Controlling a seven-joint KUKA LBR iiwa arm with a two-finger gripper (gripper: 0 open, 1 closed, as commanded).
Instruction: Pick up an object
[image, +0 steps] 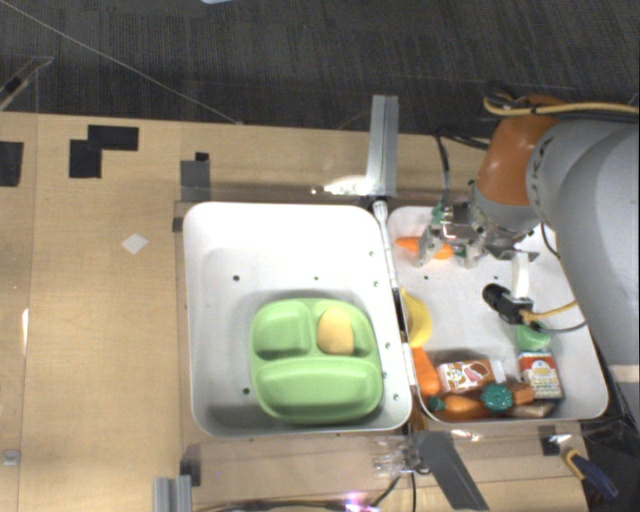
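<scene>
Looked down at a slant on a pale wooden tabletop (90, 330) carrying two shallow white bins side by side.

Found in the left bin (290, 235) a green divided plate (315, 385), set toward the near edge, with a rounded yellow item (337, 330) resting in its upper right compartment.

Found most of the clutter in the right bin (470, 330) gathered along the near edge. Noted a yellow curved piece (418, 320) against the left wall and, just below it, an orange carrot-like piece (426, 372). Noted beside that a red and white packet (466, 375). Noted a second orange piece (462, 406) lying along the near wall, with a round teal item (497, 399) touching it. Noted, at the right, a small jar with a green lid and red label (538, 368).

Reached in from the right with a grey arm (590, 200), orange band above the wrist, jaws lowered over the far left corner of the right bin. Spotted a small orange piece (407, 243) there, just beside the jaws on their left, close to the wall between the bins and well apart from the clutter at the near edge.

Could not make out the width of the jaws' opening, nor anything gripped between them.
</scene>
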